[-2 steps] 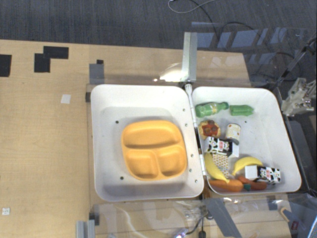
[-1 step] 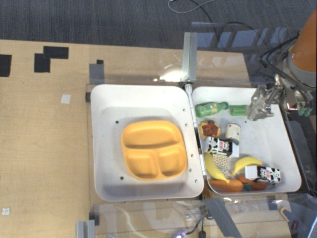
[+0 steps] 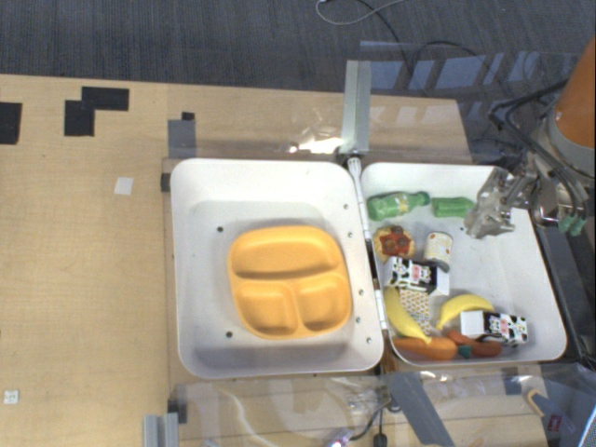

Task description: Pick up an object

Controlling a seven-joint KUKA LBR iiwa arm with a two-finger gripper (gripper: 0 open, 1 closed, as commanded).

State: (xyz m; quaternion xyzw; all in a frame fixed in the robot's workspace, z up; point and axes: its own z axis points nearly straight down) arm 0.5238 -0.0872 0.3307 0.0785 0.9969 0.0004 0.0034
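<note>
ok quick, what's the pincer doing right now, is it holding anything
Pincer: over the far right part of the right bin, beside the green bottle; nothing seen in it, and open or closed cannot be told.

Robot lab, plywood bench [image 3: 84,250], white bins [image 3: 191,250], cable [image 3: 391,12]

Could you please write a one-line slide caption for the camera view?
Gripper above the right bin of toy food; yellow tray in the left bin.
</note>
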